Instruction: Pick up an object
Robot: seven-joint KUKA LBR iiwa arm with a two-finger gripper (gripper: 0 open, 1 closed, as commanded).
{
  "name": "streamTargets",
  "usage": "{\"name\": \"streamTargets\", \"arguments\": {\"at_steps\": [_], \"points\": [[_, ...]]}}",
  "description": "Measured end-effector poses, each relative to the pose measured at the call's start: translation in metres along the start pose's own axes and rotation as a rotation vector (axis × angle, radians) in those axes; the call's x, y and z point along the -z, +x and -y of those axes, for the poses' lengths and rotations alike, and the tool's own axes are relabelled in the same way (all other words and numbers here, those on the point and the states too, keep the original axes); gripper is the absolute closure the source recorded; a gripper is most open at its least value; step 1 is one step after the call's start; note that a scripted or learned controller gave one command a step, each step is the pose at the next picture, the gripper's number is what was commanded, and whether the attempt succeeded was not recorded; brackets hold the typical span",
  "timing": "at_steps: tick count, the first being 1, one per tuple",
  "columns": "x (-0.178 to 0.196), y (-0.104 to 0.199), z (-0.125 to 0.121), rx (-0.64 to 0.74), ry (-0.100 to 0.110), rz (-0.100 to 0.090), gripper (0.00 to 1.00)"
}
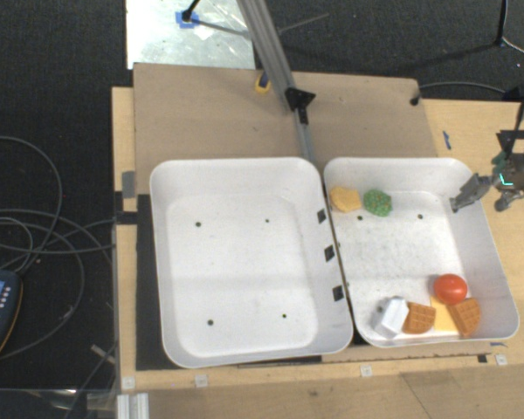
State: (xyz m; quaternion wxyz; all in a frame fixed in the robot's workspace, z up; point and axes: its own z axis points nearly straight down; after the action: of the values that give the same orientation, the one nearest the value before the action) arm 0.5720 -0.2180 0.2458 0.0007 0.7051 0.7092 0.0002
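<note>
My gripper (pixel 482 195) hovers at the right bin's (pixel 402 234) far rim, fingers parted, nothing between them. Red ball (pixel 451 287) sits below-left; I should centre over it before dropping.

Tool (pixel 487 194), seemingly open, hovers at right bin's (pixel 480 225) edge.

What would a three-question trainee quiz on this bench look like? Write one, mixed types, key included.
1. True or false: the red ball lies in the left bin.
2. Which item sits closest beside the green object?
A. the yellow object
B. the white block
C. the red ball
3. Fill in: the pincer hovers near the right bin's ____ edge.

Key
1. False; it lies in the right bin.
2. A
3. right
</note>
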Motion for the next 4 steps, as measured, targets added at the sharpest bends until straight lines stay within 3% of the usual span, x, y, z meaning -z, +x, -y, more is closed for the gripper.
{"name": "streamTargets", "arguments": {"at_steps": [3,4], "points": [[-0.129,0.004,-0.006,-0.004,0.004,-0.001,0.0],[-0.116,0.003,-0.008,-0.004,-0.003,0.001,1.0]]}}
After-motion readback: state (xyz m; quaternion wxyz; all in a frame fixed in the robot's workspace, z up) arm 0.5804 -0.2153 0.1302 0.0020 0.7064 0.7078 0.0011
